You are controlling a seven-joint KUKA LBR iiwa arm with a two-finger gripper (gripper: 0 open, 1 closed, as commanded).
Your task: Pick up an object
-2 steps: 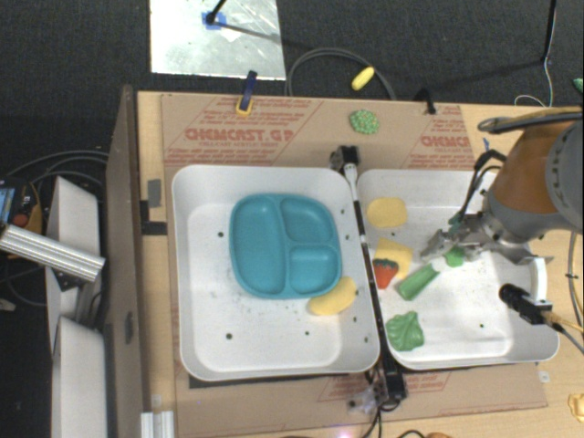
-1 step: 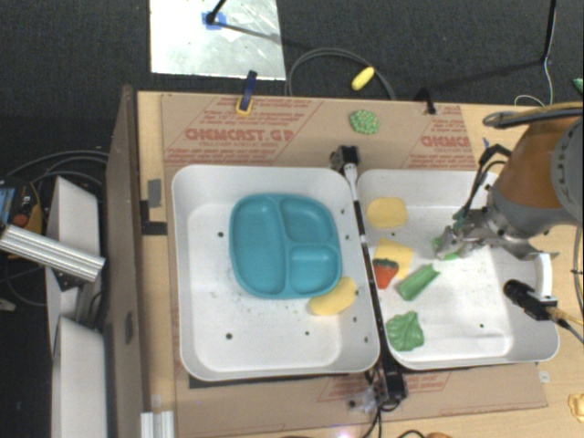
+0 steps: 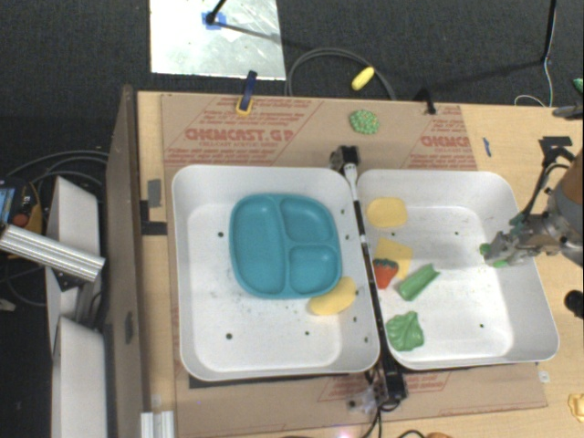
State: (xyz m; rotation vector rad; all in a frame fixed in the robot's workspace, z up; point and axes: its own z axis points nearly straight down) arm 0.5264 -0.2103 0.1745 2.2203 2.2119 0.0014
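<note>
I see the right bin [image 3: 525,331] holding the toys toward its left side, the green pickle [image 3: 417,282] nearest and lying on a slant. My gripper [image 3: 500,250] sits over the bin's right side, so the pickle lies to its left; whether it's spread or pinching anything I cannot tell.

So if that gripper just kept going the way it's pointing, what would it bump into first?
The gripper points left across the right bin. Straight on, it would probably reach the green stick-shaped toy first, with the strawberry just beyond. Its height above the bin floor is unclear, so it might pass over them.
</note>
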